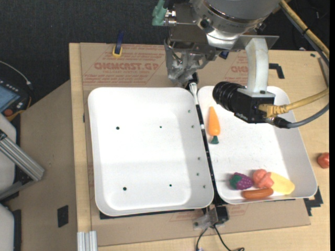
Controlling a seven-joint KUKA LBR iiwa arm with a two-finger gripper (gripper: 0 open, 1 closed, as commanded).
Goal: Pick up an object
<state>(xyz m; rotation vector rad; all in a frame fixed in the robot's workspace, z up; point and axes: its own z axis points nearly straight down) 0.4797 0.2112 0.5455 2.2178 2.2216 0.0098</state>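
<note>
Camera view | I see the claw (pixel 183 72) at top centre, over the bins' back rim; grip state: cannot tell | carrot (pixel 213 120) in right bin (pixel 298 145), lower right of claw, long axis running top-to-bottom.

Arm (pixel 235 4) reaches in, wrist pointing steeply downward.

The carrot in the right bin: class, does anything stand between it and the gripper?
Nothing visible does. The carrot lies alone near the right bin's far left edge; the gripper hangs beyond the bins' far rims. The black camera on the wrist sits right of the carrot, not across that gap.
</note>
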